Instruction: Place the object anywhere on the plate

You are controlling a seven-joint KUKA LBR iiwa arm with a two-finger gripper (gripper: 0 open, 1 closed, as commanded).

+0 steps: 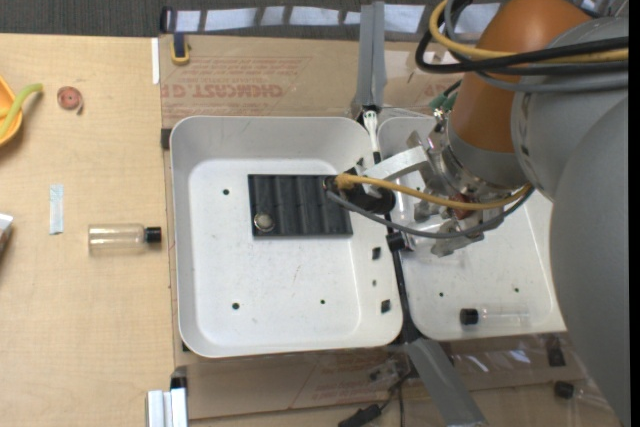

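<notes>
Closest to you is the grey arm (575, 165) with its orange band (520, 65), reaching in from the right and hanging over the seam between the two bins. Its claw (441, 233) sits low above the left edge of the right bin (520, 300), wrapped in yellow and black cables, and you cannot tell whether it is open or closed (the wrist and the hoses cover it).

Look at the small round object (264, 222): it rests on the black ribbed plate (300, 205), near the plate's lower left corner, well apart from the claw. The plate lies flat in the upper middle of the left bin (200, 315), and a black cable loop overlaps its right end.

In the right bin you have a small clear vial with a dark cap (485, 317), lying on its side near the front wall.

Both bins stand on brown cardboard (250, 80). Further left, on the wooden table (80, 335), you see a clear bottle with a black cap (122, 236) lying on its side, a pale strip (56, 209), a small reddish disc (68, 97) and part of an orange bowl (6, 115) at the edge.
</notes>
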